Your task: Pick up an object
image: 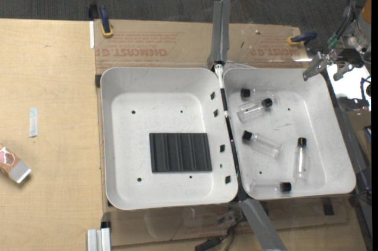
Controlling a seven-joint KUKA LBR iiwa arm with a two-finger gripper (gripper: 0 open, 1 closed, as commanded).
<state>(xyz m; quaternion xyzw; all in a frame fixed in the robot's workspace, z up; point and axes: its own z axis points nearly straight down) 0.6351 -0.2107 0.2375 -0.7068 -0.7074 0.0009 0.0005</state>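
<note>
Your targets, clear vials with black caps (255, 107), lie scattered in the right bin (336, 143); the left bin (118, 126) holds a dark ribbed tray (180, 152). The gripper (339, 55) sits beyond the right bin's far right corner; you cannot tell its state.

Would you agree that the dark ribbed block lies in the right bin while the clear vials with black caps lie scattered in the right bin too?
Not quite: the camera view shows the dark ribbed block lying in the left bin, not the right one. The clear vials with black caps do lie scattered in the right bin, as you said.
</note>
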